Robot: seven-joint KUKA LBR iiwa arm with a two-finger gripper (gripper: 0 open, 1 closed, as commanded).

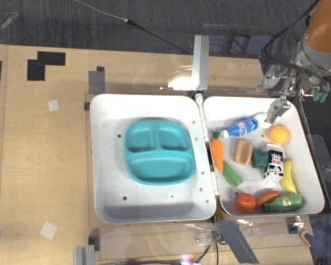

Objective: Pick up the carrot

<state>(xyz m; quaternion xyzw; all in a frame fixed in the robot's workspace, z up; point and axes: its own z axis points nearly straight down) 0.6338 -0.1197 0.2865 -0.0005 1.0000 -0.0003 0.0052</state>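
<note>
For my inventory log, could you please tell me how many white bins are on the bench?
2: the left bin holding a teal divided plate, and the right bin holding the carrot among other toys.

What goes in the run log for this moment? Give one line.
phase: approach | gripper: above right bin back edge, near orange | carrot: lying by bin's left wall, not held | blue tray: left bin

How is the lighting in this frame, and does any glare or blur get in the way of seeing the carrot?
Camera view: even overhead light; a bright glare patch on the bench above the bins; soft shadows inside the left bin; the carrot is sharp and glare-free by the right bin's left wall; the claw looks slightly soft.
</note>
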